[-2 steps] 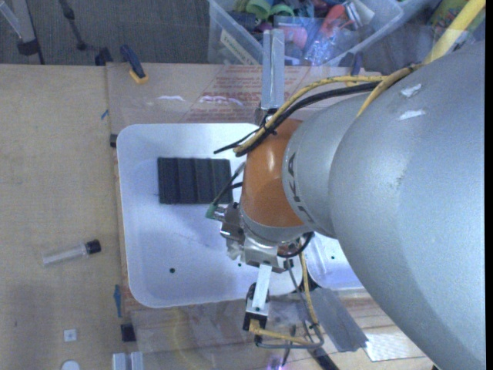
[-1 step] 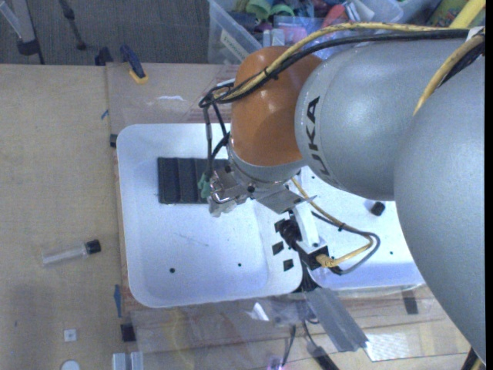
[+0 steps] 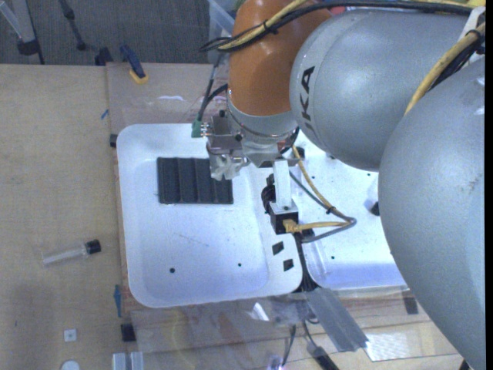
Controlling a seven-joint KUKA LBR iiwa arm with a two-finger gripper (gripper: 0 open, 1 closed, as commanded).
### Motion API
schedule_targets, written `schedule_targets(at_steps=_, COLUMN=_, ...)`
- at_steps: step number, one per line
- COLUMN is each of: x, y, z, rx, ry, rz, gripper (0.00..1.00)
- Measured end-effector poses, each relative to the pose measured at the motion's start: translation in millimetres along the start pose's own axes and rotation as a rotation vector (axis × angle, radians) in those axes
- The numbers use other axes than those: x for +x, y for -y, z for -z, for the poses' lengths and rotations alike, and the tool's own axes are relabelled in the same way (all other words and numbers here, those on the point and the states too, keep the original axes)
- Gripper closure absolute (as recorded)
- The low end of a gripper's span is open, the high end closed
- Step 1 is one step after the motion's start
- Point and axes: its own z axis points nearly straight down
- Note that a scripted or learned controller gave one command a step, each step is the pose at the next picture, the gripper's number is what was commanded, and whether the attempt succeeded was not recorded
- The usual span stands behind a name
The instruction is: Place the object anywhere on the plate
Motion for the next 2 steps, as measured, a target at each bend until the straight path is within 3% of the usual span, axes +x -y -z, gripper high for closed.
schedule_targets(at_steps=1, x=21.5, y=-75.1, z=90.3, rx=0.001, ry=0.0, rz=-0.273, gripper=1.0)
schedule_targets(at_steps=2, x=31.7, y=4.9, z=-2.4, rx=0.004, ry=0.001, rz=-0.262, gripper=1.0)
